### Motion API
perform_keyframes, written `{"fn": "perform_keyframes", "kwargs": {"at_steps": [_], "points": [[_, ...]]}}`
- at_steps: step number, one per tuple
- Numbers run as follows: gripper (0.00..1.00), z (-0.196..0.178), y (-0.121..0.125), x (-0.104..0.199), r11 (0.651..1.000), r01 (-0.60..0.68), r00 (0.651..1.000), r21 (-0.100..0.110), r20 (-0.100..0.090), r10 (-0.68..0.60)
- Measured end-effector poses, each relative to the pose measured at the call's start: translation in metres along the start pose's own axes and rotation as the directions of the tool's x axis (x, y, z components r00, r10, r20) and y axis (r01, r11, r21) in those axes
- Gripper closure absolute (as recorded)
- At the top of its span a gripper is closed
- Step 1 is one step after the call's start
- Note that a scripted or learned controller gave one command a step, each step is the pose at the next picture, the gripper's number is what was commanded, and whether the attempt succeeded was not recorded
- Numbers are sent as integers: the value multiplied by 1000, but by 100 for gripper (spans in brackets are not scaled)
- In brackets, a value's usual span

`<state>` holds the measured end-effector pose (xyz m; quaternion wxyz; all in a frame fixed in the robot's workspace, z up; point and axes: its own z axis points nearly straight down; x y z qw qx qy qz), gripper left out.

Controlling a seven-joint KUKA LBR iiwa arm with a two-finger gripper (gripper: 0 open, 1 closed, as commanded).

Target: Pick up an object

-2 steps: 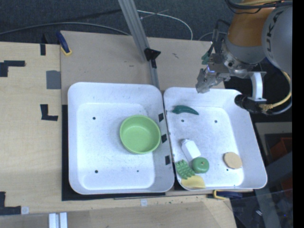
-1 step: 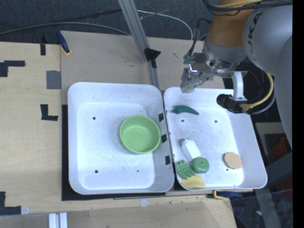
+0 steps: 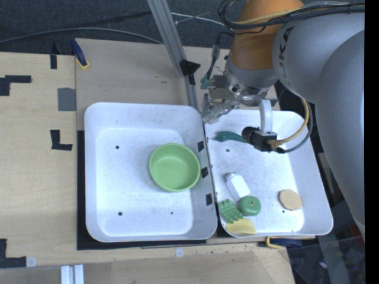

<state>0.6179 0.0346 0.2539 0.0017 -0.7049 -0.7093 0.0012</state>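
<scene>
I saw the arm (image 3: 308, 46) reaching over the right bin (image 3: 308, 218), its claw (image 3: 218, 110) at the far left corner; I could not tell its grip state. The left bin (image 3: 106, 158) held a green bowl (image 3: 174, 167). The right bin held a white bottle (image 3: 238, 186), tan disc (image 3: 290, 199), green cap (image 3: 249, 205) and teal piece (image 3: 228, 136).

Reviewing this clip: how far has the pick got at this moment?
Nothing looks picked yet. The gripper sits at the far edge of the right bin, near the divider, with no object visibly between its fingers. The teal object lies just in front of it. The white bottle, green round piece and tan disc rest in that bin; the green bowl sits in the left bin. Grasp and lift remain.
</scene>
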Motion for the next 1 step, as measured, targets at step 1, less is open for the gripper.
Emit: {"fn": "perform_keyframes", "kwargs": {"at_steps": [1], "points": [[100, 17, -1, 43, 1000, -1, 1000, 0, 1, 1]]}}
